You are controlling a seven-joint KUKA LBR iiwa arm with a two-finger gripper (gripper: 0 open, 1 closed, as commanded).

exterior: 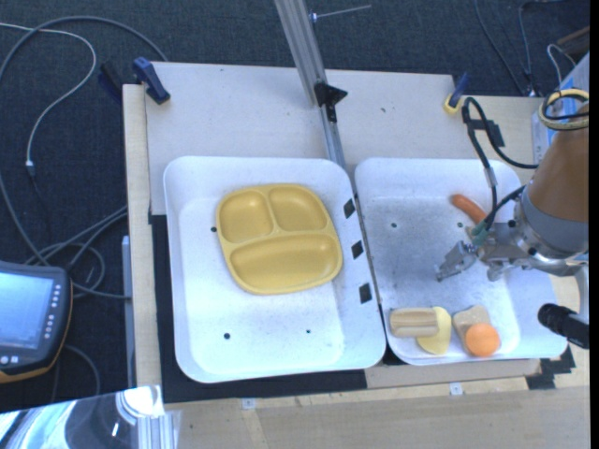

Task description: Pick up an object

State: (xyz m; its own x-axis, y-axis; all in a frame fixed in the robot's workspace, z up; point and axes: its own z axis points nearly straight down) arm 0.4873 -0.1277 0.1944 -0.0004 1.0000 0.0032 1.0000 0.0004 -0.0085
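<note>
At the lower edge of the frame, the front lip of the counter (309, 410) runs across, with a shiny metallic surface at the lower left corner. Just above it, in the lower right corner of the right bin (412, 171), four food toys cluster together: a tan bread roll (413, 322), a pale yellow wedge (434, 340) touching it, a tan block (471, 320) beside that, and an orange ball (482, 340) against the block. A small orange carrot-like piece (468, 206) lies apart from them in the upper right part of the same bin.

The left bin (197, 344) holds a yellow three-compartment plate (278, 238) in its upper half, tilted slightly, with nothing in its sections.

The arm (562, 190) enters from the right edge of the frame, grey with an orange band, and bends down over the right bin. Its gripper (456, 262) sits low in the middle of that bin, pointing toward frame left, its fingers (447, 267) spread apart and grasping nothing. It is below the carrot-like piece and above the cluster, touching neither.

A tablet screen rests at the lower left, beyond the counter.
</note>
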